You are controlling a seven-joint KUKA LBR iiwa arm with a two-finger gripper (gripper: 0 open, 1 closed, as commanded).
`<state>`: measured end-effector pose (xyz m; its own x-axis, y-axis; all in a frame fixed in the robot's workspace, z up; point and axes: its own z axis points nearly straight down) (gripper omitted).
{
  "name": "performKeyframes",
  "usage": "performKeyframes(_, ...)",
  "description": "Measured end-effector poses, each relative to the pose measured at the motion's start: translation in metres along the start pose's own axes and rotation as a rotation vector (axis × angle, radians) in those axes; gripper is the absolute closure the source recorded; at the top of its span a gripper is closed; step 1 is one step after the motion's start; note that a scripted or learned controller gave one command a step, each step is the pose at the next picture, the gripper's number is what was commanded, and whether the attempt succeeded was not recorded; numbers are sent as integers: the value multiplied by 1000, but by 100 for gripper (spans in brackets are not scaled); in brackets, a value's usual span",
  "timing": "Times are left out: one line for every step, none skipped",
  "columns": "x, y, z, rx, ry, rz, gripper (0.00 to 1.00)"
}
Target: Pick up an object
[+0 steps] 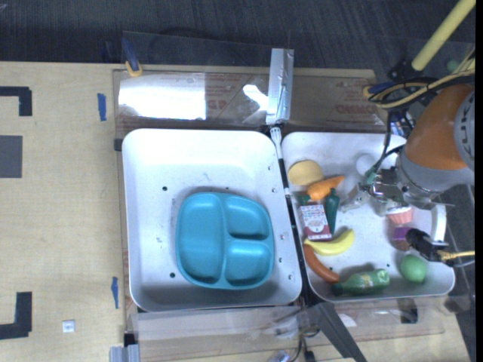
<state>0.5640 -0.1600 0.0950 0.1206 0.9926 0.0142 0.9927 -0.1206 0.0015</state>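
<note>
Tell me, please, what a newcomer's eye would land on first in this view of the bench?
Probably the blue divided tray, lying alone in the left bin. Next, the colourful clutter in the right bin: a yellow banana, a carrot and a green bottle. The arm's orange band stands out at the right edge.

Blue tray [224, 239], perhaps yellow banana [332, 244]
</note>
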Motion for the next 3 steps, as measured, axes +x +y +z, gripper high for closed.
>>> performKeyframes(-35, 40, -17, -1, -15, -167, 0)
performKeyframes(-40, 75, 5, 4, 5, -66, 0)
performKeyframes(-44, 76, -5, -2, -5, -64, 100)
